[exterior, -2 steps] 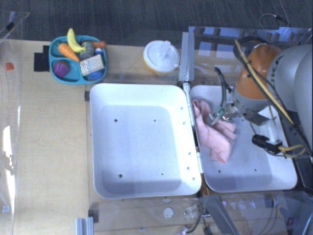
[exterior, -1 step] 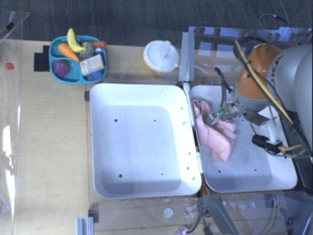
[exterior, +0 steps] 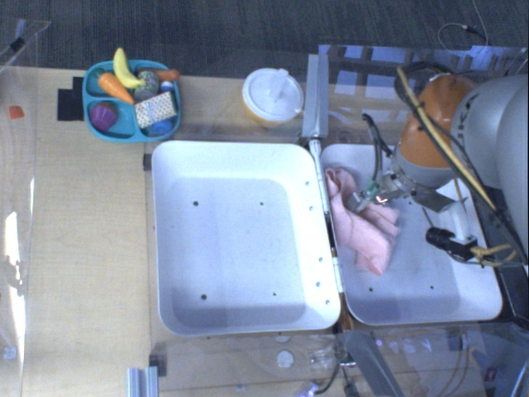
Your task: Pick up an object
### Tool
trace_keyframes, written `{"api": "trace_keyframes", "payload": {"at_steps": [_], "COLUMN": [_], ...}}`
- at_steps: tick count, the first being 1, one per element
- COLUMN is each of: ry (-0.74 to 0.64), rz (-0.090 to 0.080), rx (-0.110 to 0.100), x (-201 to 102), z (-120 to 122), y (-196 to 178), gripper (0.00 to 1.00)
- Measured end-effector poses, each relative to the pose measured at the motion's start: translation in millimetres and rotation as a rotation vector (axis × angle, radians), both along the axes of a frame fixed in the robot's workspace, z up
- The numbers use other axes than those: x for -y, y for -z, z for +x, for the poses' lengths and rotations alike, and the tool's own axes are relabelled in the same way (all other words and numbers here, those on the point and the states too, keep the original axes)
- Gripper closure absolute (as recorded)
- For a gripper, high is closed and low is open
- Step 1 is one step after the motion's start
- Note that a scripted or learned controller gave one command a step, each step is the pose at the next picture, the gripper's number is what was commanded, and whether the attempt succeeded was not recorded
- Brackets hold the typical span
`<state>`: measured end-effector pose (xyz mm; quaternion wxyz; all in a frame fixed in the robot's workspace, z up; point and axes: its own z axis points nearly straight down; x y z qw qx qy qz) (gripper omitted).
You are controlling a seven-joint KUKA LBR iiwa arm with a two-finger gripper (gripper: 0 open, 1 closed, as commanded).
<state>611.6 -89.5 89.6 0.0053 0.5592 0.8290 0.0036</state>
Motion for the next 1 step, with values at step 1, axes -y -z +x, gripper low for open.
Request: {"api": "trace_keyframes", "payload": {"at_steps": [1], "ry": [0.0], "rz": [0.0], "rx": [0.0], "x": [0.0], "z": [0.0], "y": [0.0], "gripper": [0.0]}}
